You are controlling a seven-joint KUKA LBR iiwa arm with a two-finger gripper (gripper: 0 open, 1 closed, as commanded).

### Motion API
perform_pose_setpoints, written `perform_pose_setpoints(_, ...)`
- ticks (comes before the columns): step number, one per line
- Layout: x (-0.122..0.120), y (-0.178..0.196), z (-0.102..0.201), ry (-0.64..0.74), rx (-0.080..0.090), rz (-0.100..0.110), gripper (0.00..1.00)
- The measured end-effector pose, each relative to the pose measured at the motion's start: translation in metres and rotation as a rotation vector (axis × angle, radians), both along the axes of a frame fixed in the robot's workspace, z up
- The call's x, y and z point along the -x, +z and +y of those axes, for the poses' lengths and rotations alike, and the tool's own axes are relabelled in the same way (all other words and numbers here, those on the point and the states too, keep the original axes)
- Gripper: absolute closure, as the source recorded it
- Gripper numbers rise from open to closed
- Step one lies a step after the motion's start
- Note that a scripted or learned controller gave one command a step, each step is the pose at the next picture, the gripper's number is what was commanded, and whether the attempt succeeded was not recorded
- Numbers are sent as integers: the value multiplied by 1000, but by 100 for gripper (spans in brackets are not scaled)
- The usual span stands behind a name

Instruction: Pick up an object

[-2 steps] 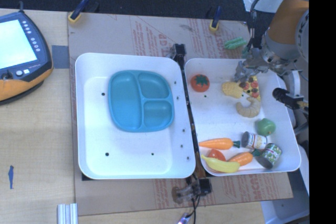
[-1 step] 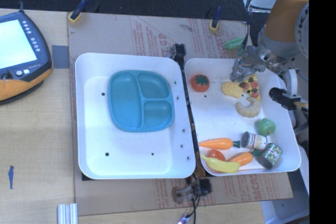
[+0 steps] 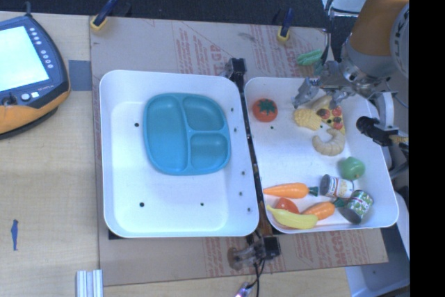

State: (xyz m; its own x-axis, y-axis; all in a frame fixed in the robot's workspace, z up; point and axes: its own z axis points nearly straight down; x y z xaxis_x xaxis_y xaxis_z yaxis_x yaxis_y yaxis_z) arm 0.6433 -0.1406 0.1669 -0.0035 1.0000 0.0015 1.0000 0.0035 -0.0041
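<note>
At the lower edge of the frame, along the near rim of the right bin (image 3: 386, 170), a cluster of glossy plastic toy food lies crowded together: a curved yellow banana (image 3: 293, 220), two tapered orange carrots (image 3: 286, 190) with a small red tomato (image 3: 285, 205) between them, a little jar (image 3: 336, 186) and a squat can (image 3: 358, 206) lying on their sides, and just above them a round green ball (image 3: 352, 167). To the left, the other bin (image 3: 118, 149) holds a smooth teal divided plate (image 3: 186, 133) with three compartments. Further up the right bin sit a pale ring-shaped piece (image 3: 329, 144), a lumpy yellow wedge resembling a pizza slice (image 3: 320, 117), and, well apart to its left, a ribbed red tomato-like fruit (image 3: 264, 110). At the upper right, the gripper (image 3: 321, 91) hangs over the far end of this bin, its metal fingers (image 3: 304, 93) spread and pointing down just above the pizza slice, with nothing between them. This looks like the approach step: no object is grasped yet. The next move probably calls for lowering straight onto the slice and closing; its flat, irregular shape may be hard to pinch. A handheld control tablet (image 3: 28, 76) rests on the wooden desk (image 3: 49, 205) at the upper left.
</note>
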Motion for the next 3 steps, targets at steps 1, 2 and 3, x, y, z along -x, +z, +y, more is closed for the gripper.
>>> perform_pose_setpoints(1, 30, -76, -26, 1, 2, 1, 0)
perform_pose_setpoints(2, 30, -65, -27, 2, 3, 2, 100)
perform_pose_setpoints(3, 30, -65, -27, 3, 3, 2, 0)
